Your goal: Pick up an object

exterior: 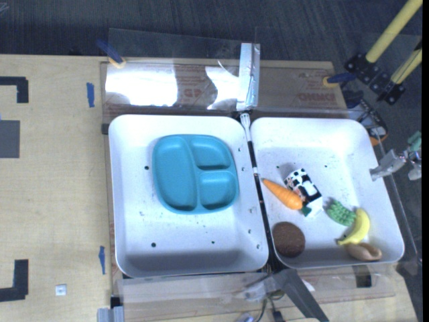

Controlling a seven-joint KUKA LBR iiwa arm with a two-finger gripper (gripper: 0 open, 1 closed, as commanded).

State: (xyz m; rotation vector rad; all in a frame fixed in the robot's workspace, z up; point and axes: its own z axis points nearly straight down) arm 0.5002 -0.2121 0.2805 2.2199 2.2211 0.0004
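1. Here, the left white bin point(134, 247) holds a blue three-compartment plastic tray point(196, 172), centre frame.
2. Lower right, the right white bin point(335, 136) carries an orange toy carrot point(283, 192), touching a black-and-white cow figure point(303, 185).
3. Nearby: a brown round ball point(289, 239), a green knobbly toy point(339, 212), a yellow banana point(357, 228).
4. Gripper: can't tell its state.

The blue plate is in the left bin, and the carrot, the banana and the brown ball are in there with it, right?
Not quite. The camera view shows the blue plate alone in the left bin. The carrot, banana and brown ball lie in the right bin.
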